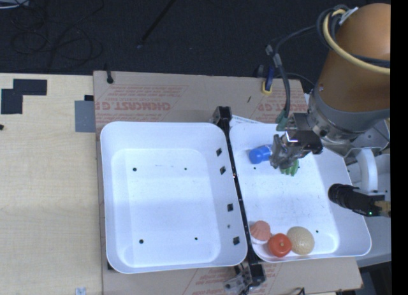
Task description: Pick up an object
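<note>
Two white bins (121,160) on cardboard (166,99), pale wood bench (44,179), dark bkgd.

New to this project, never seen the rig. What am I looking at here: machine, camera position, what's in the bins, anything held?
One fixed camera looks down at a slant on two shallow white bins. The grey arm with the orange band reaches in from the right; its gripper hangs low over the right bin, between a blue object and something green. Near that bin's front edge lie a pink piece, a red ball and a beige ball. I can't tell whether anything is held.
</note>
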Available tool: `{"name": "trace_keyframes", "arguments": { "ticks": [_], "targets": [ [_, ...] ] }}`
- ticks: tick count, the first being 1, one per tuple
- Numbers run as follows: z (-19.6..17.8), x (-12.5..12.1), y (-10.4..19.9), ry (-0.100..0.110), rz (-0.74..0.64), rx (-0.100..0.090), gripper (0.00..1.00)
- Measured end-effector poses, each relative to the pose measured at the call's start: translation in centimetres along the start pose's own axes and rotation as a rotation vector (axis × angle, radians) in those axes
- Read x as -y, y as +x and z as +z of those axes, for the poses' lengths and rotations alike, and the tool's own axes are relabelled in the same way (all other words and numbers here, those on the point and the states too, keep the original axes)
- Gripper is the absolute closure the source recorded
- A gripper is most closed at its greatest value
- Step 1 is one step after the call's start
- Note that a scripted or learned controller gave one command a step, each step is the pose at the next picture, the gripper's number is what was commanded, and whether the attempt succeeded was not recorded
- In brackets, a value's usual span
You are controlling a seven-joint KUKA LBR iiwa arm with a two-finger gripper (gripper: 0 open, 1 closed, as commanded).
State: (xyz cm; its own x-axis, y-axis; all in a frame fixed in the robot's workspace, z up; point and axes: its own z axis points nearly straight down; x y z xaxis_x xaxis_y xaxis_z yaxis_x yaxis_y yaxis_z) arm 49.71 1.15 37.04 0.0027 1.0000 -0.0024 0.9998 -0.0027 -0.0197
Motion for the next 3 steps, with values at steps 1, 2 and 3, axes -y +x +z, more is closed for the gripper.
{"name": "trace_keyframes", "arguments": {
  "ticks": [1, 2, 3],
  "targets": [
    [-8.7, -5.9, 5.0, -0.027, -0.008, -0.003, 1.00],
    [5.2, -7.5, 2.8, -0.003, -0.001, 0.000, 1.00],
    [-4.4, -5.6, -1.3, -0.026, 0.001, -0.001, 1.00]
  ]
}}
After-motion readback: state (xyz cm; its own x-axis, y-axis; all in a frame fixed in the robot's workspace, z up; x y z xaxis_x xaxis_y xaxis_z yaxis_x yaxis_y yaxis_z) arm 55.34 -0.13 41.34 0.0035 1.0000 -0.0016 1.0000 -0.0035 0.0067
